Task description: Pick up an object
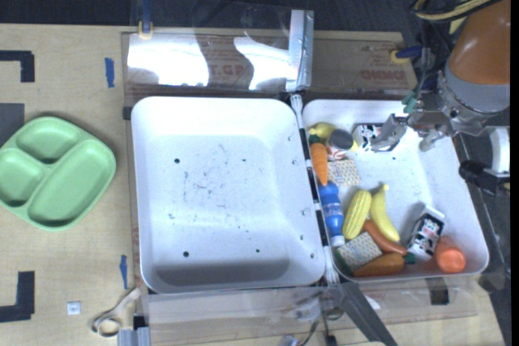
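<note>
Camera view: wooden bench point(65, 61) (dark floor behind), two bins point(219, 190); fingers' point(389, 135) state unclear.

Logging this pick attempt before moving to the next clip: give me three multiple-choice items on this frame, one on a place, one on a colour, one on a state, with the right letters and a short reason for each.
1. Where do the toy foods lie?
A. In the right bin
B. In the left bin
C. On the green plate

2. What colour is the divided plate beside the bins?
A. Red
B. Green
C. Blue

3. How does the corn cob lie?
A. Standing on the bench outside the bins
B. Hanging from the arm
C. Flat in the bin, beside the banana

Answers:
1. A: the corn cob, banana and carrot all sit inside the right bin.
2. B: the divided plate left of the left bin is light green.
3. C: the cob rests on the bin floor, alongside the banana, away from the gripper.
</note>
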Robot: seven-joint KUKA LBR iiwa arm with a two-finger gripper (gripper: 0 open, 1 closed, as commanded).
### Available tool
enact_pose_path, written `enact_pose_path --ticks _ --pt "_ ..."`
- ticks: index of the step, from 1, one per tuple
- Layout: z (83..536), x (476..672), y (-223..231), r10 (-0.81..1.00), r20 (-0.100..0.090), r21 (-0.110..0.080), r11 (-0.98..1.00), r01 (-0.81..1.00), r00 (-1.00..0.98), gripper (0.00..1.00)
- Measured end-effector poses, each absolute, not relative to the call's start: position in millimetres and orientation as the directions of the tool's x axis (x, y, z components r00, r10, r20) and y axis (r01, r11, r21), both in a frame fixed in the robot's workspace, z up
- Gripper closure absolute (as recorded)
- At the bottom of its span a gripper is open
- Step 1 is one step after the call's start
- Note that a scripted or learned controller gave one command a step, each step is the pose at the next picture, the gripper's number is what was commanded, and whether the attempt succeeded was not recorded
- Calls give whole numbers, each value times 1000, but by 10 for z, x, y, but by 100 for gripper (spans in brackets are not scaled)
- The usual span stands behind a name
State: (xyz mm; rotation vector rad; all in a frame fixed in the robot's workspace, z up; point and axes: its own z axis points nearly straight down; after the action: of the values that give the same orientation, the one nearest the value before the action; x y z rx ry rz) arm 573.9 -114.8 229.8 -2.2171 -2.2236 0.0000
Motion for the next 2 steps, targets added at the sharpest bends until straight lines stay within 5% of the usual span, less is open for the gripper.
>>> enact_pose_path --ticks 1,2 --pt "2160 6013 -1370 998 -1 3 65 998 -65 0" --pt "2265 6022 -1379 998 -2 7 63 998 -63 100"
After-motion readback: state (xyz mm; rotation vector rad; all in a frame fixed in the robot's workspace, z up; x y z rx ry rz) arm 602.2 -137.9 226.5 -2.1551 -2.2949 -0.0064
